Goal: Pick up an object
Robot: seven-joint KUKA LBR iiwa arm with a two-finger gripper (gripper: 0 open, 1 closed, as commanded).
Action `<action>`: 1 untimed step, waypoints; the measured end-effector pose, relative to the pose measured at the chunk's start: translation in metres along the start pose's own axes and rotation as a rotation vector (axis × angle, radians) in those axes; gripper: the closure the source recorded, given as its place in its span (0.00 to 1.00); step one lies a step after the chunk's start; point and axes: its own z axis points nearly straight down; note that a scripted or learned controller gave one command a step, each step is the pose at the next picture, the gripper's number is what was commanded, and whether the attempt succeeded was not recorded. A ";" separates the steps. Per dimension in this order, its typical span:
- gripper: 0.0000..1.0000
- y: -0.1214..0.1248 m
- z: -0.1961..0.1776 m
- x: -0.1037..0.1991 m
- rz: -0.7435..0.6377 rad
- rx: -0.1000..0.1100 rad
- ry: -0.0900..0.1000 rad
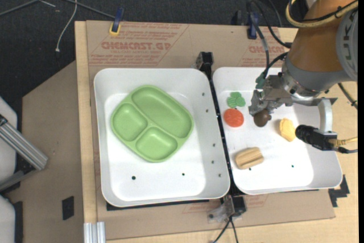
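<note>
Look to the right half of the frame: your arm (pixel 321 37) reaches into the right bin (pixel 284 182), with the tool (pixel 261 114) low over its upper-left part. A dark brown object (pixel 261 119) sits at the tool's tip; you cannot tell whether it is gripped. Just left of it lie a green piece (pixel 236 101) and a red-orange round item (pixel 233 118). A yellow item (pixel 287 129) lies to the right, a tan roll (pixel 248 157) below. The left bin (pixel 108 173) carries a green divided plate (pixel 151 122).
</note>
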 end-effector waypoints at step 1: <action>1.00 0.010 -0.008 0.058 -0.001 -0.004 -0.001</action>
